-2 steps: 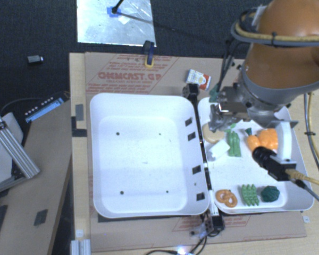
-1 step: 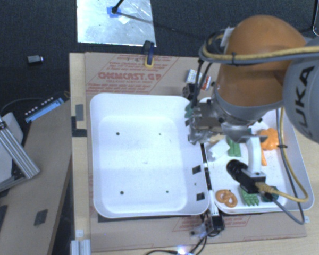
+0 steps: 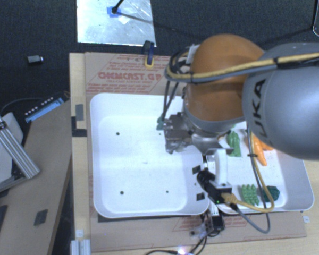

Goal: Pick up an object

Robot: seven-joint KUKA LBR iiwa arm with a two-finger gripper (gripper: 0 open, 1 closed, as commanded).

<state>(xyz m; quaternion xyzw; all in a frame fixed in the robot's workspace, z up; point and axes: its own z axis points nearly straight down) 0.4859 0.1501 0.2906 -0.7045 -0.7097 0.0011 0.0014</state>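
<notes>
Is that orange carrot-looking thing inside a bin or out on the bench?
Inside. The orange thing lies on the white floor of the right bin, near green pieces, partly hidden by the arm.

Two white bins (image 3: 122, 142) sit on a tan bench (image 3: 48, 195), under a grey arm (image 3: 287, 105) with an orange band (image 3: 223, 73), beside green toys (image 3: 250, 194) and an orange piece (image 3: 258, 149).

The left bin (image 3: 127, 158) at frame centre-left lies bare before me. My own arm (image 3: 239, 94) covers the right bin (image 3: 295, 187), where green toys (image 3: 250, 194) and an orange piece (image 3: 257, 149) crowd.
</notes>
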